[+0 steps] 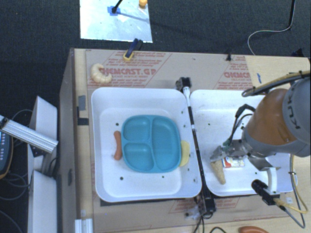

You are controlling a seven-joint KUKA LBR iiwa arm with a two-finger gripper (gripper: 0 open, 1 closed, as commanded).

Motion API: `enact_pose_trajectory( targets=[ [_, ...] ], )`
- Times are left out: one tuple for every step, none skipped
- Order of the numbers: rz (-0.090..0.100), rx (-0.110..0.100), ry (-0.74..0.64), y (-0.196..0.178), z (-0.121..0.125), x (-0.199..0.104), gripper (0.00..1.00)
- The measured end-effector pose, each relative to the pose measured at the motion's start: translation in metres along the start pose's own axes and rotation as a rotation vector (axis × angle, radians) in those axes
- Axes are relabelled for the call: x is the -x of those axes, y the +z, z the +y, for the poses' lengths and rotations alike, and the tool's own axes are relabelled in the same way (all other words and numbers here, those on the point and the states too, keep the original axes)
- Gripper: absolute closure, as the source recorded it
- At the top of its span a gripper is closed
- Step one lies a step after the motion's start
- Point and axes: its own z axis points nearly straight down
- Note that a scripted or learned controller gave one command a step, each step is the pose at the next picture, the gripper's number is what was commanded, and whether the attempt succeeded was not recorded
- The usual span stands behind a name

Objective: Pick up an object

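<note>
My gripper (219, 154) hangs low over the right bin (214, 106), at its front left part. Directly under and in front of it lies a tan cone-shaped object (218, 172), pointing toward the bin's front wall. A small white packet with red print (233, 163) lies just to the right of the gripper, partly hidden by the wrist. The left bin (107, 106) holds a blue divided tray (149, 143), an orange sausage-like piece (117, 145) to its left, and a yellow piece (185, 153) tucked at the tray's right edge.
The grey arm with its orange band (272, 123) covers the right side of the right bin. A divider rail (193, 130) runs between the bins. On the cardboard behind lie a pale curled object (99, 73) and a yellow-and-blue tool (131, 50).
</note>
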Motion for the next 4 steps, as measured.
enact_pose_trajectory(
  targets=[
    [0.0,-0.011,0.003,-0.141,-0.002,0.047,0.0],
    [0.004,-0.021,0.0,-0.016,0.024,0.007,0.0],
    [0.003,-0.017,0.002,0.004,0.0,0.013,0.0],
    [0.004,-0.015,0.001,-0.006,0.001,0.012,1.0]
  ],
)
